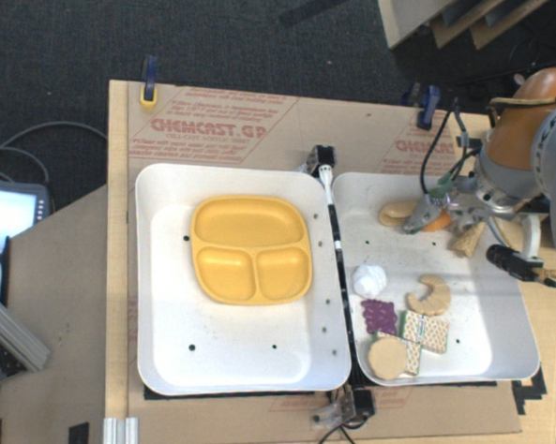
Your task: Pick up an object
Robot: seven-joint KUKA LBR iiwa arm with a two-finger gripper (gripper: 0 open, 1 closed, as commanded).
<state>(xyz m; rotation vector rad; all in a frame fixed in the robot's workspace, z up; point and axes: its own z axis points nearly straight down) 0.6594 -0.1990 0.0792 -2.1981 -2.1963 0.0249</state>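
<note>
You've got the jaws low at twelve o'clock in the right bin, seemingly touching the tan cookie and an orange piece, though I cannot tell their opening, so nothing looks lifted yet and the pick remains.

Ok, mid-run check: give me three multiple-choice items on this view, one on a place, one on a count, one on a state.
1. Where is the yellow tray?
A. left bin
B. right bin
C. on the cardboard

2. How many compartments does it have?
A. two
B. three
C. four

3. Where is the gripper?
A. over the right bin's far end
B. over the left bin
C. off the bench

Answers: A, it lies inside the left bin's walls; B, one long section above two smaller; A, it hangs beside the tan pieces there.
</note>
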